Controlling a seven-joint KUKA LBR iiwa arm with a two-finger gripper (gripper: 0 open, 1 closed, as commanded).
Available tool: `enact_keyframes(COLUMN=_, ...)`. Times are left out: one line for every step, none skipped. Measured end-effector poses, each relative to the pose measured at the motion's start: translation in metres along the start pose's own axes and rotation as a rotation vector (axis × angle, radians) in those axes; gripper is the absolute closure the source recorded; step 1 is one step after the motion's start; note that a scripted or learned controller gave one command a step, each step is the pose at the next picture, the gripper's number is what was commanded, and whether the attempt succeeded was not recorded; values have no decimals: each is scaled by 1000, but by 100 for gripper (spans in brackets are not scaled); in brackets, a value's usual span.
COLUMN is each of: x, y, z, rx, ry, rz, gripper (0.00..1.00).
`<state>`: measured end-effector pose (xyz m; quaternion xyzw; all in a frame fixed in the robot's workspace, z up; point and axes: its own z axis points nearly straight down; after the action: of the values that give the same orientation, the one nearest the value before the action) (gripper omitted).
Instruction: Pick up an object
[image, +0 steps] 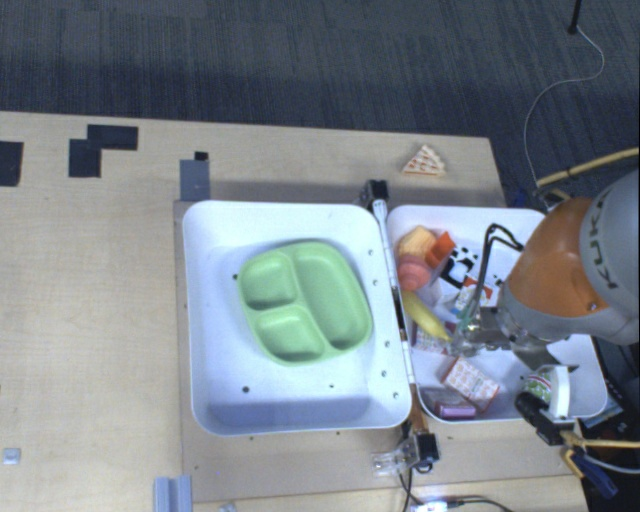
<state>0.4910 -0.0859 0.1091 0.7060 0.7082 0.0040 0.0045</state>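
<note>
The right bin (590, 398) holds a heap of small things. A yellow banana (425, 316) lies along its left side, below a pink ball (412, 272) and an orange-and-yellow block (422, 243). A pink-and-white packet (469, 380) and a purple item (457, 409) lie near the front wall. A green-and-white can (546, 385) lies at the front right. My gripper (466, 330) hangs low over the middle of this bin, just right of the banana and above the packet. The arm's orange band (560, 275) covers the things behind it.
The left bin (215, 400) holds a green divided plate (303, 300). A black-and-white checkered card (458, 268) lies in the right bin near the gripper. A small triangular piece (424, 161) rests on the bench behind the bins. Cables run along the front right edge.
</note>
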Motion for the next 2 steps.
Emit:
enact_keyframes(x=0, y=0, z=0, rx=1, ry=1, rz=-1, gripper=0)
enact_keyframes(x=3, y=-4, z=19, rx=10, ry=1, rz=1, gripper=0)
